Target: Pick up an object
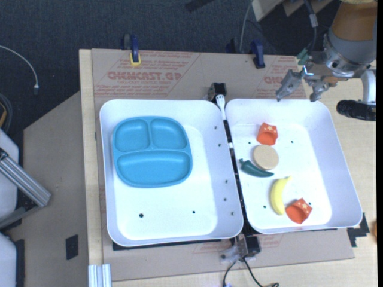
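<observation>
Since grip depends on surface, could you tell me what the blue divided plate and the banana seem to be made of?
The blue divided plate looks like moulded plastic: uniform colour, soft sheen, rounded compartment ridges. The banana is probably a plastic toy: flat, even yellow and smooth skin, though the view cannot rule out real fruit.

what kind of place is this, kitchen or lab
Most likely a robotics lab bench, not a kitchen: a robot gripper above two white bins, toy food such as a banana, and a clamped board with loose cables.
</observation>
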